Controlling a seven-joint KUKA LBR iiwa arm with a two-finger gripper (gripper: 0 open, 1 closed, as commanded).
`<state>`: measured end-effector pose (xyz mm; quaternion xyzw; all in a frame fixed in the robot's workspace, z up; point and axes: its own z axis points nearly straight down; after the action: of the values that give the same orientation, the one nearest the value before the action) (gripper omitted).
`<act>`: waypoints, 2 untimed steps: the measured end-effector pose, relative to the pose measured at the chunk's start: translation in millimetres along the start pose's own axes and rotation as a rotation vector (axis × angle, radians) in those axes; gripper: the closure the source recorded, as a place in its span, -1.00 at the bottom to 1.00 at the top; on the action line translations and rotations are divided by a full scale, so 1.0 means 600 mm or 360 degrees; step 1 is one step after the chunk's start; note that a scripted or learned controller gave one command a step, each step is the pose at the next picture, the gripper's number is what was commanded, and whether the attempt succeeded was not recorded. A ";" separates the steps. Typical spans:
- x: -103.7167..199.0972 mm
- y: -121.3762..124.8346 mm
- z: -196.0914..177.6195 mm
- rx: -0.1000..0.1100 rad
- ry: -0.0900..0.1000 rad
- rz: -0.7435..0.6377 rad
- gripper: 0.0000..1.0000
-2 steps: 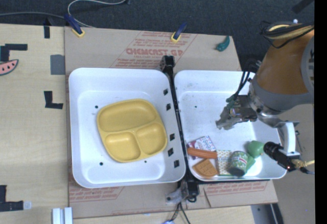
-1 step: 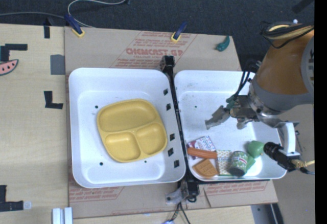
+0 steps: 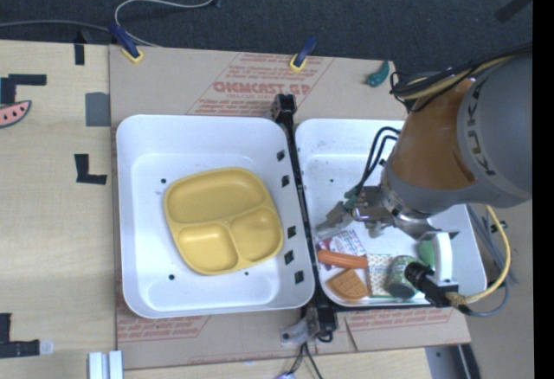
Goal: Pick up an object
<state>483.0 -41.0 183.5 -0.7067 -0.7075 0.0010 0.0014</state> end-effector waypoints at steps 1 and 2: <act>0.000 0.161 -0.001 -0.0004 -0.0002 0.0001 -1.00; 0.000 0.160 -0.016 0.0000 -0.0003 -0.0001 1.00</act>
<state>579.1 -40.9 193.1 -0.7064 -0.7078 0.0015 0.0008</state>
